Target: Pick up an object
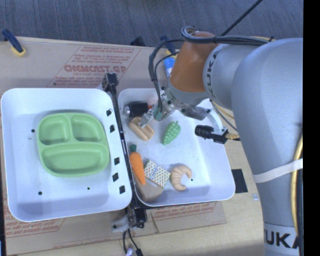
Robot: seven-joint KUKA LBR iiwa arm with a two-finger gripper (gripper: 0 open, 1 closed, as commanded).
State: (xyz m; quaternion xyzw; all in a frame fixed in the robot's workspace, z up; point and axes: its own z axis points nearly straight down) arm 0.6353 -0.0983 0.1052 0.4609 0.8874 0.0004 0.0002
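A: State the gripper position.

B: The gripper (149, 120) is low in the right bin (216, 188), near that bin's upper left corner. Its tips sit at the tan bread-like piece (141, 129). Whether the tips are released, clenched or grasping that piece cannot be told; the wrist and cabling cover them.

A: What lies beside it?

B: A dark cylindrical item (134, 110) is just above the bread-like piece, close to the bin's top wall. A green ridged fruit (171, 133) lies just to the right of the gripper, apart from it.

A: Report the lower half of the bin.

B: A carrot (137, 167) lies along the left wall, next to the divider between the bins. A checkered packet (156, 174) touches the carrot's lower end. A croissant (181, 176) is just right of the packet. These three crowd the lower left; the floor toward the right wall is open.

A: And the left bin (10, 159)?

B: It holds a green divided plate (73, 144), centred, with open white floor on all sides between plate and walls.
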